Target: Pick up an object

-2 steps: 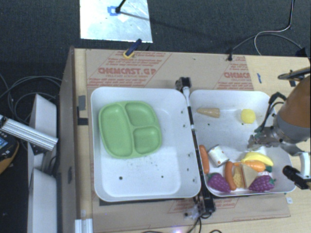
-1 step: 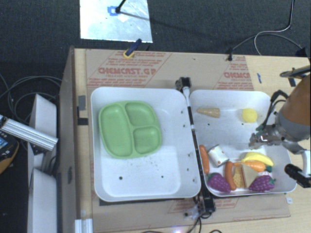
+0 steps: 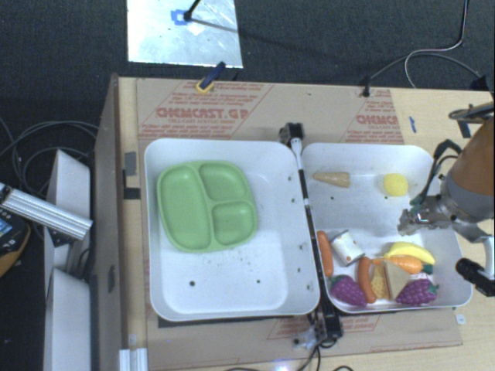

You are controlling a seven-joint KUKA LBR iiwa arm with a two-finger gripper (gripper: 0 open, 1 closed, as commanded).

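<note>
1. Here, two shallow white bins sit side by side on a bench covered with printed cardboard; the left bin (image 3: 224,284) and the right bin (image 3: 363,161) touch along their inner walls.
2. The left bin holds a green divided plate (image 3: 206,205), lying flat in its upper left part, with three compartments.
3. The right bin holds toy food. Near its far wall lie a pale beige cone-shaped piece (image 3: 332,178) and, well apart to the right, a yellow lemon (image 3: 395,184).
4. Most of the pieces crowd the near part of the right bin: an orange carrot (image 3: 324,253) along the left wall, a small white cylinder (image 3: 347,246) just beside it, and a purple grape bunch (image 3: 349,291) at the near left corner.
5. Next to those grapes lie an orange sausage-like piece (image 3: 365,275) and a tan bread-like slice (image 3: 380,281), packed together.
6. A yellow banana (image 3: 410,251) rests on top of an orange piece (image 3: 408,264), and a second purple grape bunch (image 3: 418,290) lies near the right corner.
7. The grey arm comes in from the right, and the gripper (image 3: 412,219) hangs above the right side of the right bin, just above the banana.
8. Whether the gripper is spread or pressed together I cannot tell; nothing is seen between its tips.
</note>
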